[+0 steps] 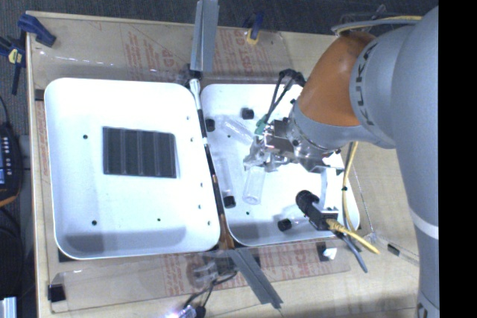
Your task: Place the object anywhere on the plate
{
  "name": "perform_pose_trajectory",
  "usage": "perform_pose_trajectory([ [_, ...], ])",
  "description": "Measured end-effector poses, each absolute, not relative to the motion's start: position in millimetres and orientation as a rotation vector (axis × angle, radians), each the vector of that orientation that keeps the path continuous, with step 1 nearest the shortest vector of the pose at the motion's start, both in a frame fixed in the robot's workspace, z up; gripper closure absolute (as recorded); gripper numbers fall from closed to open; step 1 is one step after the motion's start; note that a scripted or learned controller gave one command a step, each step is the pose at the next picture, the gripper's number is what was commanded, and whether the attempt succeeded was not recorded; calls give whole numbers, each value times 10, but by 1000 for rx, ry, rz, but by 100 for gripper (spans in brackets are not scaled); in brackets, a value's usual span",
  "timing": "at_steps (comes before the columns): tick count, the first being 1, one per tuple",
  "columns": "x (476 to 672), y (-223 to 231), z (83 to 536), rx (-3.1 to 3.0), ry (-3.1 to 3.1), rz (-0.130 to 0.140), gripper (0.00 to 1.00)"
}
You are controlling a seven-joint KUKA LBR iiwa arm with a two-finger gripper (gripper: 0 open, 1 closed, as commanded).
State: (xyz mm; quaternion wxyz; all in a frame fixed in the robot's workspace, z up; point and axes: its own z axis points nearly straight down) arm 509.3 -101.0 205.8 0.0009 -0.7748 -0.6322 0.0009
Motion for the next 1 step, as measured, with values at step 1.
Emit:
perform_pose_trajectory([
  [1, 5891, -195, 2211, -2450, -1959, 5, 100],
])
